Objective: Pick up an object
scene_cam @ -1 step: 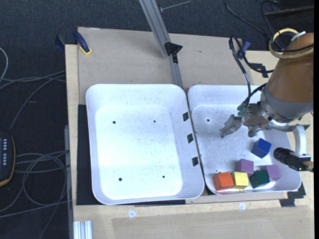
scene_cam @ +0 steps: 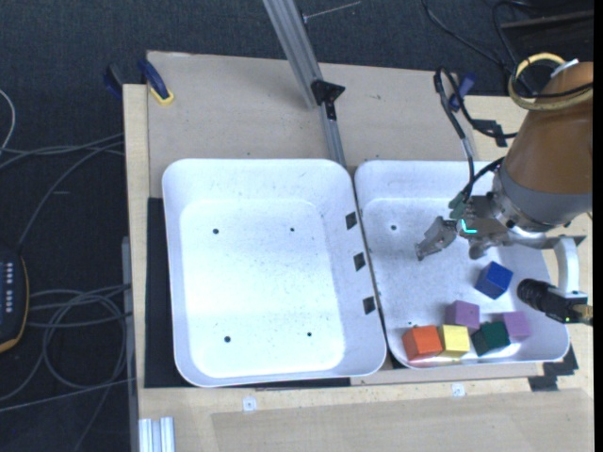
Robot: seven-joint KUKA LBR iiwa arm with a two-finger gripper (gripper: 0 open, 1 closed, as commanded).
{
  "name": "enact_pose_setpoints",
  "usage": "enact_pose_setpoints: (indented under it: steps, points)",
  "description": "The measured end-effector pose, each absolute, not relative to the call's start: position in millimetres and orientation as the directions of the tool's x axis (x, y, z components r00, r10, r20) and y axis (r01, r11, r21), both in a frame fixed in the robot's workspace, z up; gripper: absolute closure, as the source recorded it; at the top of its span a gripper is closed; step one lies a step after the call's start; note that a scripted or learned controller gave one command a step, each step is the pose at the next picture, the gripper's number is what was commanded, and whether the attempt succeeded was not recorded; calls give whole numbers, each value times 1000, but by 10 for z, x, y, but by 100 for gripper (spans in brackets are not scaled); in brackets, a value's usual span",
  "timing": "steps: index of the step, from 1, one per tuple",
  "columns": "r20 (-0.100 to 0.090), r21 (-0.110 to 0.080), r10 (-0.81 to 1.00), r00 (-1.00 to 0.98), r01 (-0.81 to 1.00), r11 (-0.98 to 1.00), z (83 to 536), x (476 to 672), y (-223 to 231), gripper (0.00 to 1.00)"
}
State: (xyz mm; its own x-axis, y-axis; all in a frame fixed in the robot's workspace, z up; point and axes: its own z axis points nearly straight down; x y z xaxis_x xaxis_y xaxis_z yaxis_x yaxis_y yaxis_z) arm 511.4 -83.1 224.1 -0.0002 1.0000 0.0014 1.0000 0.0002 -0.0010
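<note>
My gripper (scene_cam: 459, 242) hangs over the middle of the right bin (scene_cam: 396, 182), its two grey fingers spread open with nothing between them. A blue cube (scene_cam: 494, 280) lies just below and to the right of the fingers, apart from them. Along the bin's front edge sit an orange block (scene_cam: 424, 341), a yellow block (scene_cam: 455, 339) and a green block (scene_cam: 490, 337) in a row. Two purple blocks (scene_cam: 465, 312) (scene_cam: 515, 324) rest just behind that row.
The left bin (scene_cam: 188, 182) stands beside the right one, with small black clips (scene_cam: 358, 261) along the shared rim. A slanted metal pole (scene_cam: 301, 55) crosses the bench behind the bins. Cables lie on the floor at the left.
</note>
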Motion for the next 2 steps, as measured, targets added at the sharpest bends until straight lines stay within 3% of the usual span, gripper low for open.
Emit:
enact_pose_setpoints:
  steps: [2]
  points:
    - [2,-9,1000,1,1000,-1,1034,5029,-956,0]
